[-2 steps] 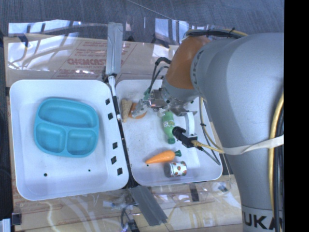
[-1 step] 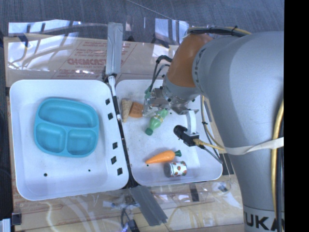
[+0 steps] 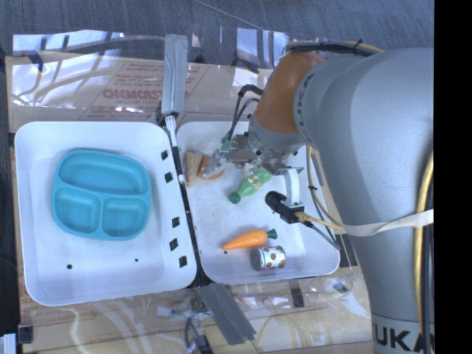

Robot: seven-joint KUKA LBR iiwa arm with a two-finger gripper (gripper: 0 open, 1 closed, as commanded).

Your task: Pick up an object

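- The gripper (image 3: 237, 152) is hovering in the right bin (image 3: 313, 260); its grip state cannot be told.
- The green bottle (image 3: 249, 186) is lying just below-right, tilted diagonally.

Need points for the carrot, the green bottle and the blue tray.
carrot (image 3: 246, 240), camera view, middle of its orange body.
green bottle (image 3: 249, 186), camera view, middle of its body.
blue tray (image 3: 101, 193), camera view, ridge between its compartments.
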